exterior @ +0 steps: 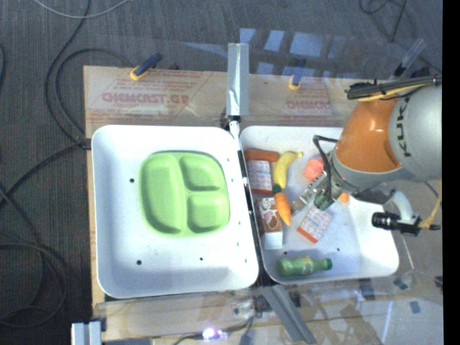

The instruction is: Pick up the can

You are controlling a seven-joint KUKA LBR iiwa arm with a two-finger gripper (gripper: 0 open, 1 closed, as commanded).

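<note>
A can (259,172) with a red and white label lies on its side along the left wall of the right bin (374,254). My gripper (320,195) hangs under the orange wrist band in the middle of that bin, to the right of the can and apart from it. It is just above a red and white packet (314,224). The wrist hides what lies beneath the gripper.
Between can and gripper lie a banana (287,166) and a carrot (283,208). A pink-orange item (313,168) sits behind the gripper, a small brown container (269,218) below the can, and a green bottle (305,265) at the front. The left bin (115,264) holds a green divided tray (185,192).
</note>
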